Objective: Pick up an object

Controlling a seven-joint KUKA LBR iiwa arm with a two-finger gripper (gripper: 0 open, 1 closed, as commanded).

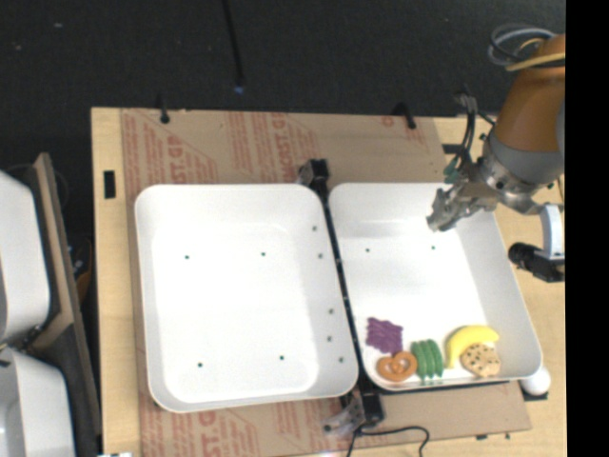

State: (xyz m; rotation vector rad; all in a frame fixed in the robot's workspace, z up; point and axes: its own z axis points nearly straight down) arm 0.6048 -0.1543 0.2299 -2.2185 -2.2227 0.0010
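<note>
Several small toy foods lie along the near edge of the right bin (495, 255): a purple piece (383, 332), an orange pretzel-like ring (396, 367), a green ridged piece (428, 358), a yellow banana (473, 336) and a brown speckled cookie (481, 359). My gripper (444, 215) hangs over the far right part of that bin, well away from the toys, with nothing visible between its fingers. The fingers are too small and dark to read.
The left bin (152, 255) stands beside the right one, separated by a dark divider (331, 255). Both rest on a cardboard-covered bench (219, 146). A black clamp (314, 172) sits at the far end of the divider. White equipment stands at the left edge.
</note>
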